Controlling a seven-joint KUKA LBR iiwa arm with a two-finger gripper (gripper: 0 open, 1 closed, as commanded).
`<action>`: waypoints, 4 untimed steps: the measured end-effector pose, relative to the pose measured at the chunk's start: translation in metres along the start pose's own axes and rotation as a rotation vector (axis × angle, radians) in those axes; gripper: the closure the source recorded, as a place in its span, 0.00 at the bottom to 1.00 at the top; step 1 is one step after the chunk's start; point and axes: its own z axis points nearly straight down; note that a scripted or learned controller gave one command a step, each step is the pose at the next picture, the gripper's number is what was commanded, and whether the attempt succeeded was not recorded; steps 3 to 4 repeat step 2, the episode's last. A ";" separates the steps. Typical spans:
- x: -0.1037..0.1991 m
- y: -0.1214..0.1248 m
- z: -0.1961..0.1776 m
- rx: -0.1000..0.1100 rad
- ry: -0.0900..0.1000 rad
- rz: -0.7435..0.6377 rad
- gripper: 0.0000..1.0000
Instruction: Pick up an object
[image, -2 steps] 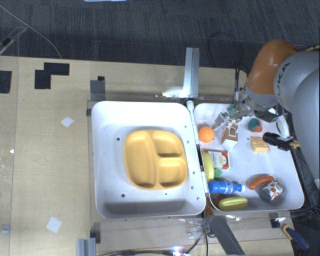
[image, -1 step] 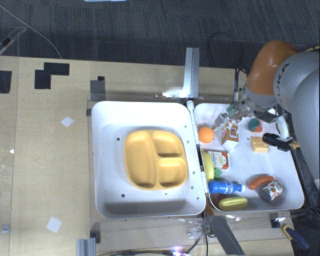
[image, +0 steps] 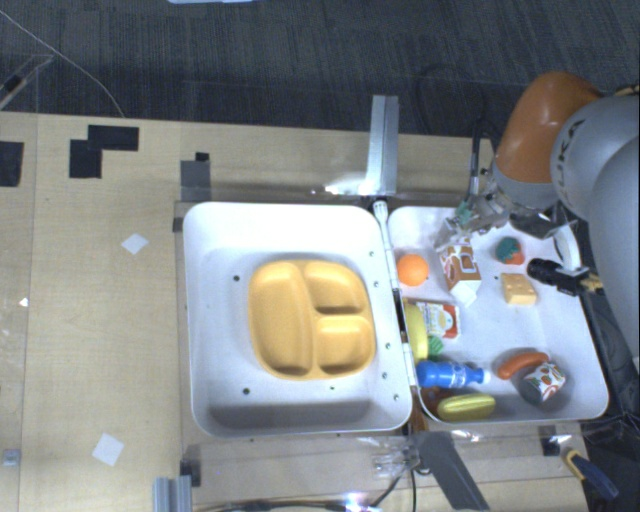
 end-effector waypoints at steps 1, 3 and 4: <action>0.034 0.013 -0.079 0.005 0.008 -0.137 1.00; 0.085 0.018 -0.091 0.013 0.011 0.160 1.00; 0.085 0.018 -0.091 0.013 0.011 0.160 1.00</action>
